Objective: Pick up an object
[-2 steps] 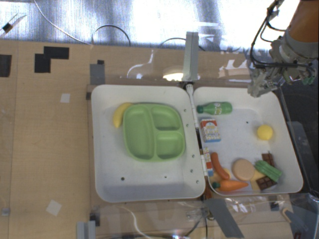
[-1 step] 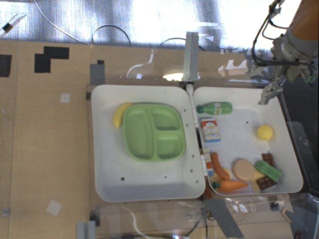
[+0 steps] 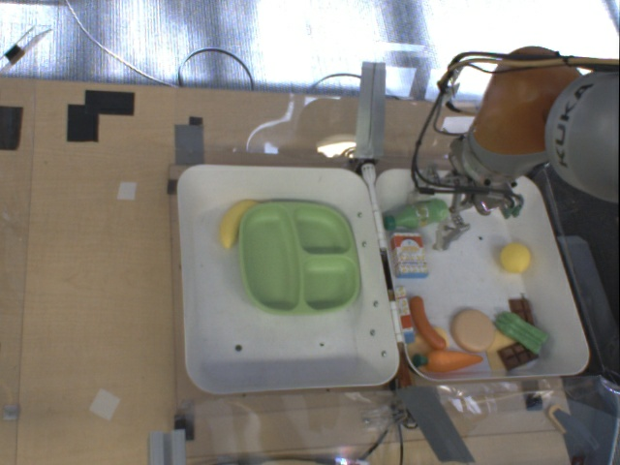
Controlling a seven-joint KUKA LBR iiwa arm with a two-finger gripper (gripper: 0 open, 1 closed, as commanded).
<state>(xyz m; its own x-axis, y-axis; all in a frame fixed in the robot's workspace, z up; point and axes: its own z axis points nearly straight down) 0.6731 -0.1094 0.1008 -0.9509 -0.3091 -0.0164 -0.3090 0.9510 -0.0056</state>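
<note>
While the arm [image 3: 542, 114] reaches in from the right, its gripper [image 3: 453, 229] hangs low over the upper part of the right bin [image 3: 552, 260], just right of a green bottle [image 3: 418, 213] lying near the bin's left wall; I cannot tell whether it grips anything. Below the bottle stands a small carton [image 3: 410, 256], a lemon [image 3: 515, 258] lies apart to the right, and a sausage [image 3: 426, 322], carrot [image 3: 452, 361], bun [image 3: 474, 329], chocolate [image 3: 518, 355] and green pod [image 3: 523, 329] crowd the lower edge. Over in the left bin [image 3: 208, 347], a green tray [image 3: 297, 258] rests against a banana [image 3: 231, 223].
</note>
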